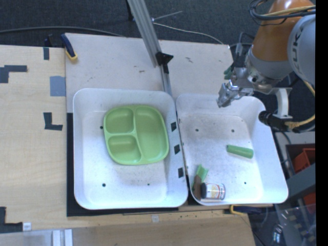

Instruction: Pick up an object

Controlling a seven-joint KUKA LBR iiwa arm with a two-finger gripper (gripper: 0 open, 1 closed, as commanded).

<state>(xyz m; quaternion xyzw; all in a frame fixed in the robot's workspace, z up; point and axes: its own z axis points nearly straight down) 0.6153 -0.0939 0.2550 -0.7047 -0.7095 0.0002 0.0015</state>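
The gripper (225, 100) hangs over the right bin's (266, 181) far edge; its jaw state I cannot tell; a green stick (240, 151) lies by the bin's right edge, a jar (212, 191) at its near-left corner; a green plate (136, 135) fills the left bin (87, 188).

grey arm (287, 35) reaching from right, orange band, gripper (225, 99) pointing down

1. On the grey arm (306, 40), at the right edge of the view, part of some large dark letters shows; they look like "KU", cut off by the frame.
2. The small jar (212, 191) in the right bin (266, 152) has a label, but its print is too small to read.
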